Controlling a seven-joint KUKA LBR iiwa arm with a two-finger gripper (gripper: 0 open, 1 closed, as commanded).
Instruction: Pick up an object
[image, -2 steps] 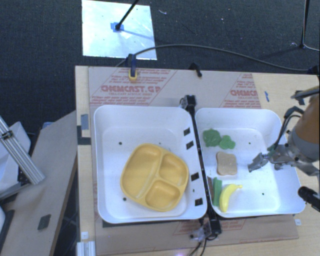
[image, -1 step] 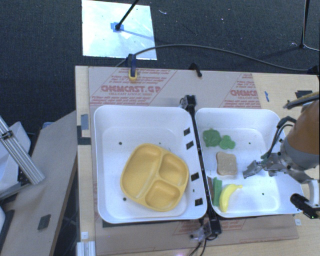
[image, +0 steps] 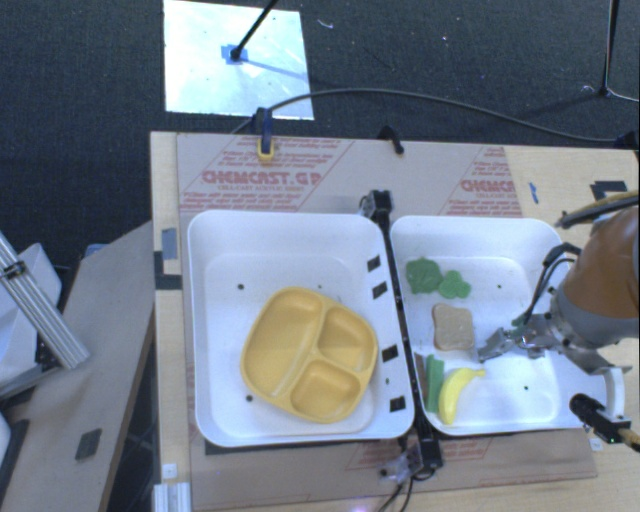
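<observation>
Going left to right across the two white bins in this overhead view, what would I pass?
Yellow divided tray → green cucumber-like piece → slice of bread → gripper → grey arm with orange band.

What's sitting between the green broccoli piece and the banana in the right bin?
In the camera view, the bread slice lies between the broccoli and the banana.

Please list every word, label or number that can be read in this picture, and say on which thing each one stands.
"CHEMCAST. G P": red print on the brown protective sheet behind the left bin.
The same red print stands again on the sheet behind the right bin, partly cut off, and fainter smaller repeats across the sheet are too blurred to read.
</observation>
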